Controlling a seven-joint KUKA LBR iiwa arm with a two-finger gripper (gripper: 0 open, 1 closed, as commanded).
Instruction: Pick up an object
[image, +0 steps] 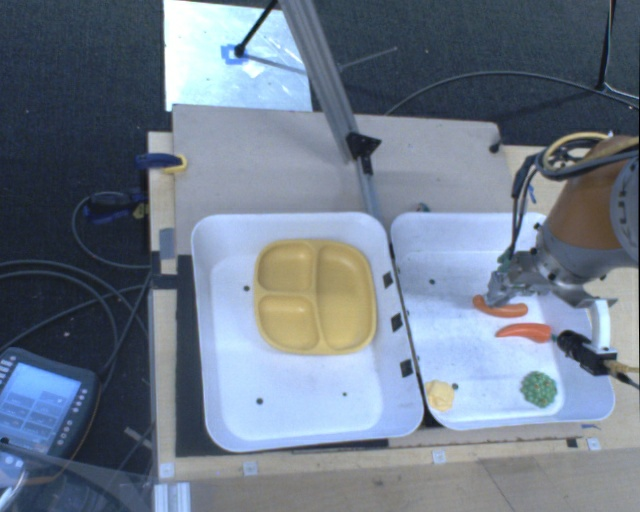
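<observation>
The right bin (440, 260) holds two orange-red chilli-like pieces (497, 308) (524, 332), a green broccoli-like lump (539, 388) and a small yellow object (439, 395). My gripper (503, 285) hangs low over the upper orange piece, right at its left end, on the grey arm with the orange band (590, 215). The view does not show anything lifted between its fingers.
The left bin (215, 300) carries a yellow divided plate (315, 297). A grey pole (330, 80) slants over the bench toward the gap between the bins. Cables and a pendant lie on the floor at the left.
</observation>
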